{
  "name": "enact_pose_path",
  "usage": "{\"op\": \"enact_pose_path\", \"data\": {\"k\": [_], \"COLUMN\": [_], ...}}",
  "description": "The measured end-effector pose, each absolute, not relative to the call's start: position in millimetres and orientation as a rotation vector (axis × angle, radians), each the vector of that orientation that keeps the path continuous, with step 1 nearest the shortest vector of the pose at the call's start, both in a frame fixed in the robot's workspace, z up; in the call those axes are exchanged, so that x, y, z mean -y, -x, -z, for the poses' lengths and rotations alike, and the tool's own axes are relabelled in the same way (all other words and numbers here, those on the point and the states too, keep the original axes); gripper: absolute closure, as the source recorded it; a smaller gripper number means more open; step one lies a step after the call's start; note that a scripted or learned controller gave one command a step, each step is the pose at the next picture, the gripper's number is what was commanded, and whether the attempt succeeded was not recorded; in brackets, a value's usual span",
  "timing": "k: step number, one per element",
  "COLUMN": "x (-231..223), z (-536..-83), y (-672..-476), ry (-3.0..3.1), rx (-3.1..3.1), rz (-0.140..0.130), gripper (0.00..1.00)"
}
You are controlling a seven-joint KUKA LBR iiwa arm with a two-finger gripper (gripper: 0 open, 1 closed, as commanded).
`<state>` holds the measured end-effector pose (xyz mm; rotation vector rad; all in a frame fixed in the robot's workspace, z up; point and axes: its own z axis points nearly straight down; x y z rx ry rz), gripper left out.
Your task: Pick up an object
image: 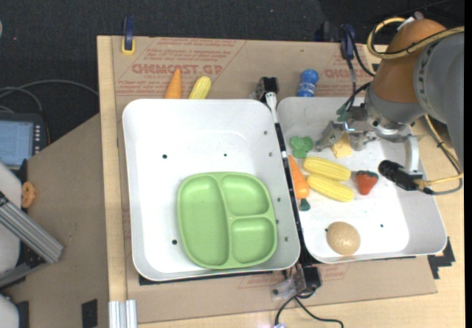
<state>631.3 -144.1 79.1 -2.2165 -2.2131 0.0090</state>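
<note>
My gripper (344,136) is low over the back of the right bin (413,234), reaching in from the right. Its fingers are open, and a small pale yellow piece (341,149) lies just beneath and between them, not gripped. Close by lie a green toy (301,146), two yellow corn cobs (327,168) (331,189), a red strawberry (366,182), an orange carrot (298,180) along the bin's left wall, and a small green bit (304,204). A tan round ball (343,237) sits near the front.
The left bin (155,127) holds a green divided plate (226,218). Behind the bins, on the board, lie a carrot (173,85), a yellow toy (200,87), a black clip (267,88) and a blue bottle (307,83). A black cable (398,174) hangs from the wrist over the right bin.
</note>
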Motion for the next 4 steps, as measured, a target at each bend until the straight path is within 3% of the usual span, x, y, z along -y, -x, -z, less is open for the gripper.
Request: {"op": "enact_pose_path", "data": {"k": [1,2,3,4], "x": [159,132,92,96], "z": [-84,-85,-86,-100], "y": [-552.7,-600.7,-669.5,-669.7], "ry": [2.221,2.22,2.219,2.226], "rx": [2.212,2.228,2.231,2.232], "rz": [-0.007,0.004,0.008,0.01], "gripper": [0.0,0.0,0.0,1.0]}}
